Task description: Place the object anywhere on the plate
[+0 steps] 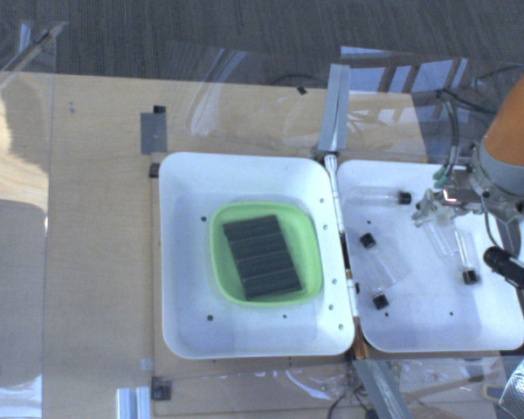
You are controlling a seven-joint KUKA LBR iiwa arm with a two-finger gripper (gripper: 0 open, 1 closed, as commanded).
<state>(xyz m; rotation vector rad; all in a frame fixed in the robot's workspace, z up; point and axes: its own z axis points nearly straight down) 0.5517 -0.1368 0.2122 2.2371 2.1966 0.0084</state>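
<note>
A green square plate (310,260) lies in the left bin (179,234), and a dark grey ridged block (262,256) rests flat across its middle. Several clear tubes with black caps lie in the right bin (498,330): one at the back (380,197), one near the divider (375,273), and one to the right (458,247). My gripper (432,209) hangs over the back right part of the right bin, just above the upper end of the right-hand tube. I see nothing held in it.
A loose black cap (367,240) sits near the left wall of the right bin. The arm's orange band (515,129) and a black fitting (506,269) overhang the bin's right side. A grey post (334,112) stands behind the divider.
</note>
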